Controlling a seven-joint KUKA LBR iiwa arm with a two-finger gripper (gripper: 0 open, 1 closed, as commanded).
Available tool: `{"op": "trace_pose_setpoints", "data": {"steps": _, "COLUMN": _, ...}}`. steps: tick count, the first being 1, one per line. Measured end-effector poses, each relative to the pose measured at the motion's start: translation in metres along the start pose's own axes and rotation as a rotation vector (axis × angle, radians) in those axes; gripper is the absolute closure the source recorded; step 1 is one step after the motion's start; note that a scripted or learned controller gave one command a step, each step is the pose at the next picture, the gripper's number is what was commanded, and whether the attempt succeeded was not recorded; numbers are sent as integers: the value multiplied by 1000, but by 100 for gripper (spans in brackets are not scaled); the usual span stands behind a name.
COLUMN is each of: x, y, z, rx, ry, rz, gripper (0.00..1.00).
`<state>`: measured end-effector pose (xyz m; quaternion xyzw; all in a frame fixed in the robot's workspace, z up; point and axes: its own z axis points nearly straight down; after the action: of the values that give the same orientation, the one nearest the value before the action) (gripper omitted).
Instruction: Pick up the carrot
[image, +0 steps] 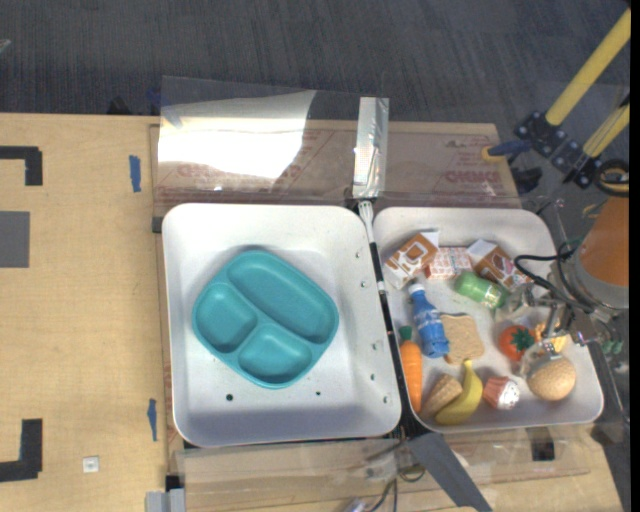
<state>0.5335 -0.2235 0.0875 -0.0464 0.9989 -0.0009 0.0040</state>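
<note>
Carrot (411, 372) lies at the left wall of the right bin (575, 412), well to the left of the hand (556, 338), with a blue bottle (428, 322), a slice of bread (462, 338) and a strawberry (516, 341) in between. The hand hangs low over the bin's right side, just above a brown round roll (552, 378). Can't tell how its grip is set, too cluttered there. A banana (462, 393) sits lower left of the hand. The left bin (190, 400) holds a teal divided plate (264, 316).
</note>
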Motion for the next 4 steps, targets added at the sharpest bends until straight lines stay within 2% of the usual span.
{"op": "trace_pose_setpoints", "data": {"steps": 1, "x": -3, "y": 0, "z": -13, "rx": 3, "ry": -10, "rz": 0, "gripper": 100}}
{"op": "trace_pose_setpoints", "data": {"steps": 2, "x": -16, "y": 47, "z": -89, "rx": 0, "ry": -6, "rz": 16, "gripper": 100}}
{"op": "trace_pose_setpoints", "data": {"steps": 3, "x": 44, "y": 50, "z": -50, "rx": -2, "ry": 3, "rz": -388, "gripper": 100}}
{"op": "trace_pose_setpoints", "data": {"steps": 4, "x": 19, "y": 14, "z": -32, "rx": -4, "ry": 1, "rz": -757, "gripper": 100}}
